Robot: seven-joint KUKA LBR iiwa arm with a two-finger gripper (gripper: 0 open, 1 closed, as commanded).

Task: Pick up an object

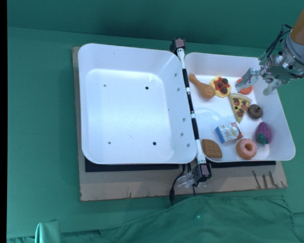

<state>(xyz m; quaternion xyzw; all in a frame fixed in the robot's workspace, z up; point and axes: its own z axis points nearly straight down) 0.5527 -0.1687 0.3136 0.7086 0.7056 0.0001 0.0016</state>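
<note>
My gripper hovers over the far right part of the right bin, fingers spread apart with nothing between them. A red-orange slice lies just under the left finger, partly hidden by it. Nearby in the same bin are a round fruit tart, a chicken drumstick, a pizza slice and a brown donut. Toward the front lie a blue-and-white carton, a purple berry, a pink donut and a brown waffle.
The left bin sits beside the right one, with a black-and-white divider rod running between them. Both rest on a cardboard sheet over green cloth.
</note>
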